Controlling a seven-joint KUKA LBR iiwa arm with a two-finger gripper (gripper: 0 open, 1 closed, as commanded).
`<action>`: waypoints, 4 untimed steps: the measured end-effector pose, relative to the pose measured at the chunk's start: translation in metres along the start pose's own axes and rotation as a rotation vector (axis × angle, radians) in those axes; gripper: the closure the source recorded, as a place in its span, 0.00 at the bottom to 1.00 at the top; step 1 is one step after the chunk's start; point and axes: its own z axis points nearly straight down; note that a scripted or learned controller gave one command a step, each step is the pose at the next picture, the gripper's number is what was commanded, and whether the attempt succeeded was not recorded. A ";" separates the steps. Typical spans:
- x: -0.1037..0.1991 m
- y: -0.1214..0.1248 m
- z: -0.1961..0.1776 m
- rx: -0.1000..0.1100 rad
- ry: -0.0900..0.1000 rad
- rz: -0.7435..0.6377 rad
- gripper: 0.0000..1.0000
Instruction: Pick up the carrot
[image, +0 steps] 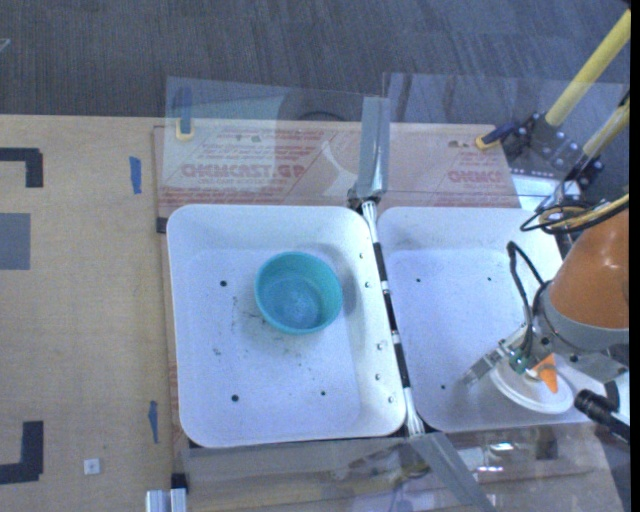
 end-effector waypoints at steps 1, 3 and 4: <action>-0.052 -0.027 0.000 -0.006 0.003 -0.185 0.00; -0.020 -0.011 -0.010 0.001 0.002 0.303 1.00; -0.020 -0.011 -0.009 0.003 0.003 0.304 0.00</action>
